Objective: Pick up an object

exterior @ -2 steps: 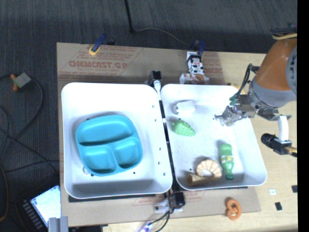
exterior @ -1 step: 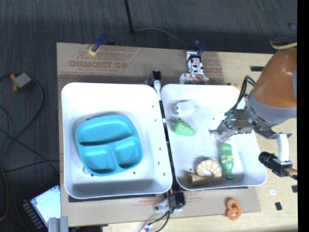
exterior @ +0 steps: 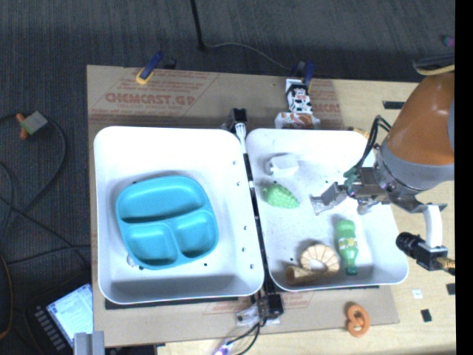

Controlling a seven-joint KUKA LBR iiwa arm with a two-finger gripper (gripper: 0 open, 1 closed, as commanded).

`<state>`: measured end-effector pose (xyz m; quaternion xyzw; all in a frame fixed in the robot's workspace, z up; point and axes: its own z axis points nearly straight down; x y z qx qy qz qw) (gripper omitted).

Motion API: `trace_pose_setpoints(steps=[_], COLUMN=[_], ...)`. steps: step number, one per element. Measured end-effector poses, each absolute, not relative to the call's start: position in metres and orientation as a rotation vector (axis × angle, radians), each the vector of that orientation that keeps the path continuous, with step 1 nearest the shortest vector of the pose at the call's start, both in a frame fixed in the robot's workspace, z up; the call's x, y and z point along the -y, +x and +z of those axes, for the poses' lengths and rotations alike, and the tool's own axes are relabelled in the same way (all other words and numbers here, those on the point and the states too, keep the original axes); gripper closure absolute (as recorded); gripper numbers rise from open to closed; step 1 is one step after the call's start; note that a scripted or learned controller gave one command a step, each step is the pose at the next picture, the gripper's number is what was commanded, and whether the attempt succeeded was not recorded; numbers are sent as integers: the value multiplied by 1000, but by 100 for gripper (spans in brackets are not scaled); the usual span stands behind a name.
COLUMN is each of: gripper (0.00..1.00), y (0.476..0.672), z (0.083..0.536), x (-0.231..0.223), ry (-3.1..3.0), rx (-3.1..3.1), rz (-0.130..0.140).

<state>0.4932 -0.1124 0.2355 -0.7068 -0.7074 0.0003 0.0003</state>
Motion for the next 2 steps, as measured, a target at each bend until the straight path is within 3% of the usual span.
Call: trace_pose_setpoints(steps=[1, 2], gripper=[0, 100], y=[482, 484], z=[118, 128], x=[170, 170], ry=[-2221, -2222], rx=[2217, 2220], rz=[5, 1])
